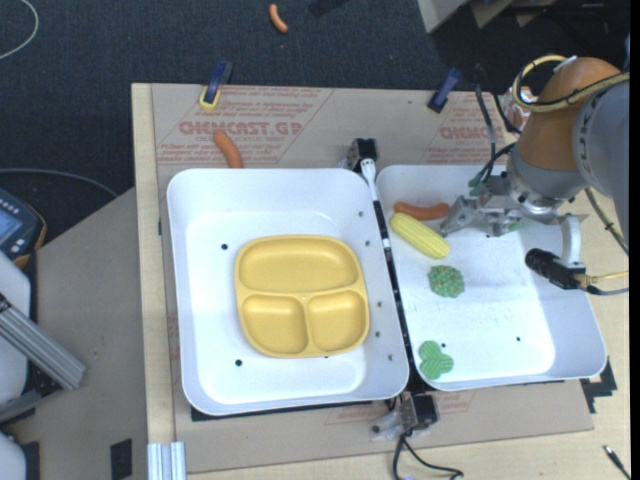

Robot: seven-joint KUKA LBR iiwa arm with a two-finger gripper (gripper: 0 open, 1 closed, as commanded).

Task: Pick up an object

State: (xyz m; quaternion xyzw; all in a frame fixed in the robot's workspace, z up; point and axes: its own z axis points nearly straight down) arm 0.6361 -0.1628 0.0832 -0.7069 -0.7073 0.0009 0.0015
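The grey arm with its orange band reaches in over the right shallow white plastic bin point(560, 363), and its two-finger gripper point(478, 213) hangs low near that bin's far wall. From this slanted look down, whether the jaws are released or clenched cannot be told; nothing is seen between them.

Taking the right bin as the landmark: a yellow toy corn cob point(419, 235) lies near its far-left corner, tilted, with a thin orange-red toy sausage point(422, 210) just behind it against the far wall. A green bumpy toy vegetable point(446, 281) sits near the bin's middle-left, and a smaller green leafy toy piece point(435, 360) rests at its near-left edge. Left of the bin, the other white bin point(190, 268) holds a yellow three-compartment plastic tray point(300, 295). Beyond it, on the brown cardboard-topped desk point(300, 118), lies another orange toy sausage point(229, 149).

The gripper is nearest the sausage and the corn cob, so one of them is probably the target. To do it well, I judge the jaws should straddle the item across its narrow width, centred along its length, and descend fully before closing; the sausage's closeness to the wall leaves little room.

The fingertips are lost among wrist hardware and cables, and the arm's upper part is cut off at the frame edge.
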